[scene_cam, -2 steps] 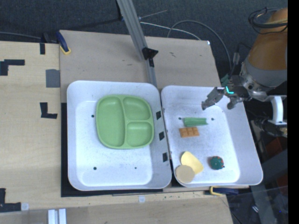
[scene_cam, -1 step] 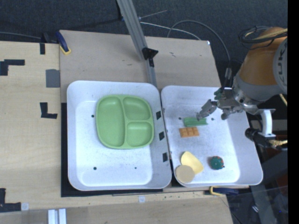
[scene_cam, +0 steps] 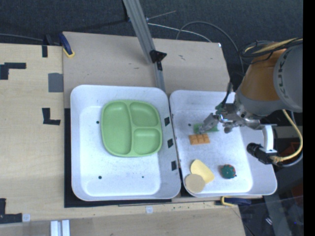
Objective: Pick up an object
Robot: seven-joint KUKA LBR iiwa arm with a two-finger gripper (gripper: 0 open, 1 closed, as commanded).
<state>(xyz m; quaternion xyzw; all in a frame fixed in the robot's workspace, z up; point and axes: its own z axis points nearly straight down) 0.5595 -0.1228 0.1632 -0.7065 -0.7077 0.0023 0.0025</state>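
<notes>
tan disc, green piece at end effector

Two white bins sit side by side. The left one holds one green plate. The right bin holds four small items.

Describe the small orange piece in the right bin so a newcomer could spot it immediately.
Start at the right bin, the one without the green divided plate. The orange waffle piece lies flat near the bin's middle, just below the gripper. It alone is rectangular and ridged; the yellow pieces and green ball are rounded.
</notes>
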